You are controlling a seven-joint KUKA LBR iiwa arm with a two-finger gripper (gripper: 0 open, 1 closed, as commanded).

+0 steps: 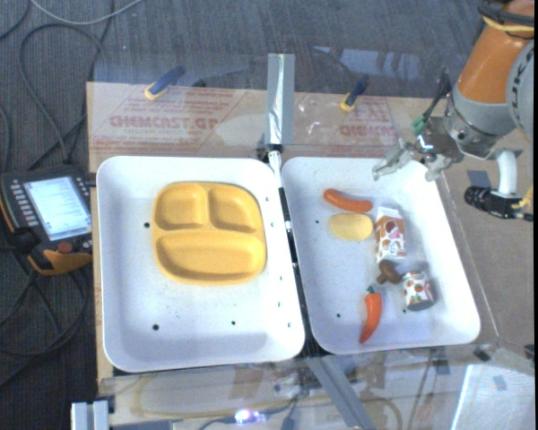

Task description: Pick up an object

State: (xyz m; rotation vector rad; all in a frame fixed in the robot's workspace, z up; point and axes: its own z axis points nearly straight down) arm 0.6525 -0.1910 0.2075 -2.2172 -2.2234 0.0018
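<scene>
The gripper (409, 158) hangs over the upper right corner of the right bin (457, 285), at the end of the grey arm (493, 70) that comes in from the upper right of the frame. Its two fingers (387, 166) are apart, and nothing is between them.

All the small things lie in the right bin, below and to the left of the fingers. The nearest one is the sausage (347, 202), apart from the fingertips. Just under it lies a yellow potato (351, 227), and beside the potato is a small carton (390, 236) with a red pattern. Lower in the bin are a little can (418, 289) and a carrot (371, 314), well apart from the gripper.

The left bin (125, 330) holds a yellow divided plate (210, 232) in its middle.
</scene>
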